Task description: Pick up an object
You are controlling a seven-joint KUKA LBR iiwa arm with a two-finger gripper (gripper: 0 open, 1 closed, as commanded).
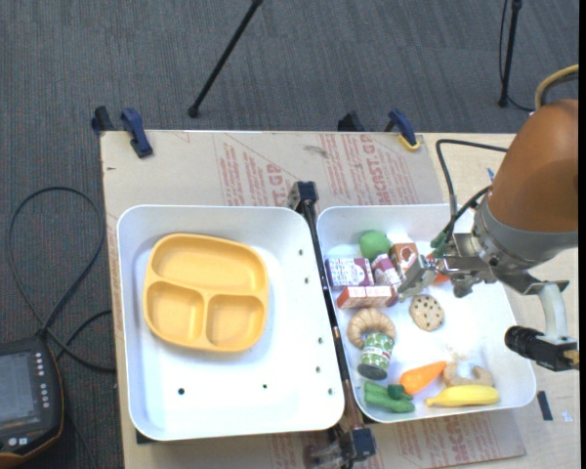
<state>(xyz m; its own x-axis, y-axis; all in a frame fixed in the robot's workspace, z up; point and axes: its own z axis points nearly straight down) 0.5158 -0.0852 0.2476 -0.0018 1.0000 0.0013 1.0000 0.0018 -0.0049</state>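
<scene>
Hovering at the right bin's [523, 360] two o'clock, tool [417, 279], finger state indiscernible, wants a centred descent on the cookie [427, 312], avoiding the crowded cartons [352, 272] at nine o'clock.

Even, bright overhead light; soft shadows, slightly soft focus throughout.

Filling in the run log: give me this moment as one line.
hand: low in right bin, beside small cartons | grasp: cannot tell | yellow tray: in left bin
</scene>
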